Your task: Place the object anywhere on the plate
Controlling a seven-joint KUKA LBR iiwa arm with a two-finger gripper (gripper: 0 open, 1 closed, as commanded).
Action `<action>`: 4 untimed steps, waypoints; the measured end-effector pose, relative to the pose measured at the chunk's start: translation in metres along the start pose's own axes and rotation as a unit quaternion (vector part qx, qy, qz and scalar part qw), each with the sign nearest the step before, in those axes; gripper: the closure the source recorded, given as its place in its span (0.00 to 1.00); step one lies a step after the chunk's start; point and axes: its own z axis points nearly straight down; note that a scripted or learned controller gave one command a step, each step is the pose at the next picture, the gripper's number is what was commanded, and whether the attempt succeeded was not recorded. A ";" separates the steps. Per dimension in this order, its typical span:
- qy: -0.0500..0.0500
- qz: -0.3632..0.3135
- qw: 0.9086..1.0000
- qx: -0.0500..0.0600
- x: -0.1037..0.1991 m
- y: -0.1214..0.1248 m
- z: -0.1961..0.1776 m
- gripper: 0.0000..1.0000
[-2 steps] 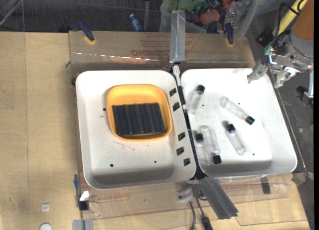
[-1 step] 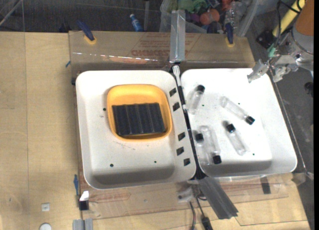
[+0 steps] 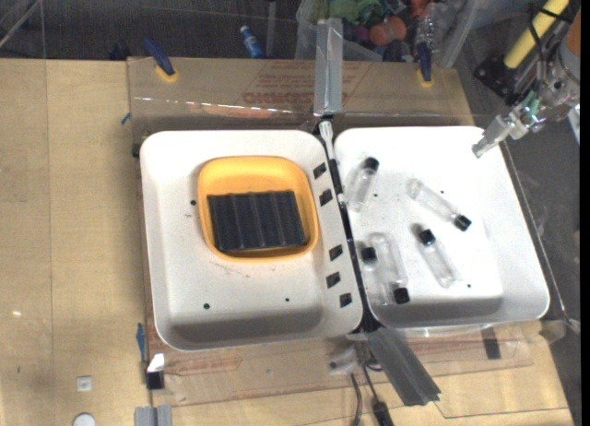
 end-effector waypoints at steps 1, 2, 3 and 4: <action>0.001 -0.157 0.988 0.000 0.001 0.001 -0.001 0.00; 0.001 -0.320 0.947 -0.001 0.002 -0.002 -0.004 0.00; 0.002 -0.417 0.909 -0.001 0.006 -0.010 -0.001 0.00; 0.002 -0.539 0.842 -0.001 0.005 -0.007 0.012 0.00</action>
